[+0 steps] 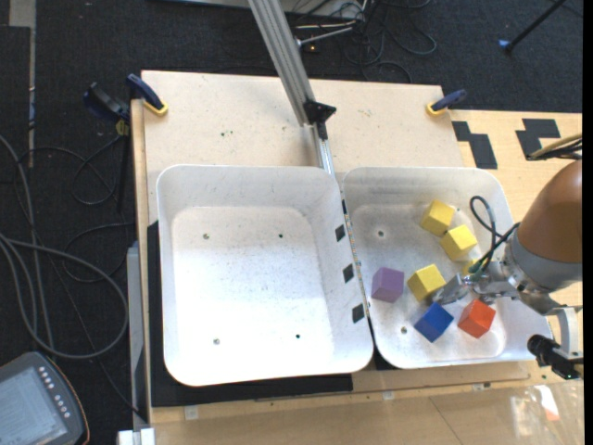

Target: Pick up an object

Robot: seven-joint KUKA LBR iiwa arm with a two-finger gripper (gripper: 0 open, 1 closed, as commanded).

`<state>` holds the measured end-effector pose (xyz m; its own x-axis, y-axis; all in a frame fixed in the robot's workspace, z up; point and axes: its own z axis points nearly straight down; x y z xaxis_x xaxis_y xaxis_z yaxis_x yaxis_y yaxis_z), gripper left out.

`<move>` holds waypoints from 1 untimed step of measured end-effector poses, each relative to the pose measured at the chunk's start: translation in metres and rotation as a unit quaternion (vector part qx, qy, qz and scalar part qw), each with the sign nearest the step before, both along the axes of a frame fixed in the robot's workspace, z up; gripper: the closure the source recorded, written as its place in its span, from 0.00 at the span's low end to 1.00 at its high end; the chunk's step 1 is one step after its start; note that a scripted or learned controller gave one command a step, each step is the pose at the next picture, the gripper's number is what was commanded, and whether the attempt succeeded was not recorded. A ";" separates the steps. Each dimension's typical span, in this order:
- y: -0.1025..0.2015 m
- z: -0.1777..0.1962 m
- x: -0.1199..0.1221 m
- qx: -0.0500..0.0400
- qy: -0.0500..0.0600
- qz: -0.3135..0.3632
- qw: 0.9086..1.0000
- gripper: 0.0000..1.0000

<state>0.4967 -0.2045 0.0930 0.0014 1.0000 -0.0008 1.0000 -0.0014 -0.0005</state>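
1. camera view puts the gripper [460, 292] in the lower right of the frame, low inside the right bin [408, 355], at the end of the grey arm [547, 248] that comes in from the right edge; whether its fingers are spread or pressed together i cannot tell, and no block is seen between them.
2. nearest things: the blue cube [433, 323] lies just down-left of the tip, the orange-red cube [477, 318] just down-right, and a yellow cube [427, 281] just up-left. the tip sits between these three, close to all, so contact cannot be ruled in or out.
3. further out, the purple cube [387, 284] rests to the left, near the wall shared by the bins, and two more yellow cubes [448, 228] lie toward the upper part of that bin.
4. judgement: the move turns on which of the three crowded cubes sits squarely under the tip; the blue and orange-red ones look likeliest.
5. the left bin [176, 248] occupies the frame's centre-left.
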 end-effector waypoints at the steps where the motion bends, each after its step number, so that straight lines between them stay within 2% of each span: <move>1: 0.000 0.013 0.001 0.000 -0.002 0.001 1.000 1.00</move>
